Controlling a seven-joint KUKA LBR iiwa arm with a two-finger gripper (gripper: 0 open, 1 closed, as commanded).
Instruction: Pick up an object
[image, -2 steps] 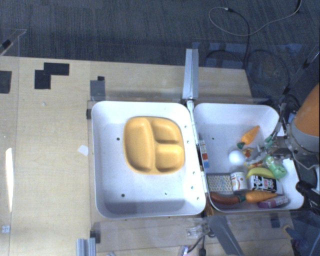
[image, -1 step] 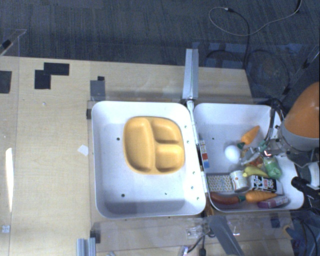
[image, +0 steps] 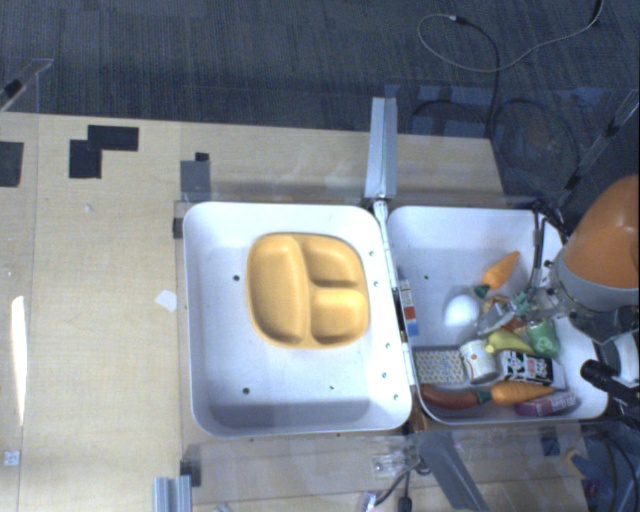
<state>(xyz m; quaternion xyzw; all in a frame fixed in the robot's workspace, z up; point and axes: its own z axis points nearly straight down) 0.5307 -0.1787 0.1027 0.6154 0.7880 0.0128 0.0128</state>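
The gripper (image: 503, 312) hangs low over the right bin (image: 440, 240), reaching in from the right side of the camera view, with the arm's orange band (image: 608, 235) and grey wrist (image: 590, 295) above and to the right of it. Its metal tip sits down among a heap of small items, and whether it is spread or closed on anything cannot be told, because the clutter and the blur hide that part. Just to the left of the gripper lies a white ball (image: 460, 311), close beside it. Just above the gripper, toward the far wall of the bin, is an orange carrot (image: 502, 269), tilted. Right of the gripper, under the wrist, shows a green piece (image: 543, 335) and a yellow piece (image: 510, 342) that cannot be named more closely. Below the gripper, toward the near wall, lie a small can (image: 479, 361), a grey mesh piece (image: 441, 366) to its left, a dark carton with white print (image: 527, 369) to its right, and along the near rim a reddish-brown sausage (image: 452, 398) and a second carrot (image: 520, 393). Well off to the left of the gripper, across the divider, the left bin (image: 215, 330) holds a yellow tray (image: 305, 288) with three compartments, lying flat near its middle.
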